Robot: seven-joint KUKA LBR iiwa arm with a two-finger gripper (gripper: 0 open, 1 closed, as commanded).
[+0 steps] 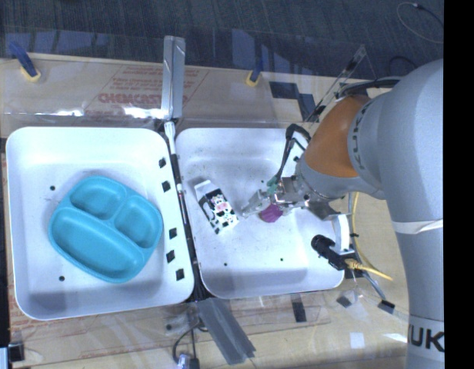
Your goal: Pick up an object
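Note:
My gripper point(266, 201) is low inside the right bin point(245, 275), near its middle right, with the grey arm and its orange band behind it. A small purple object point(270, 214) lies right at the gripper's tip, touching or nearly touching it; I cannot tell whether it is gripped. To the left of the gripper, a small white carton with black cow-like spots point(216, 207) lies on the bin floor, a short gap away from the tool.
The left bin point(29, 160) holds a blue divided plate point(106, 227). A row of black clips runs along the wall between the two bins point(175, 229). The arm covers the right bin's right side.

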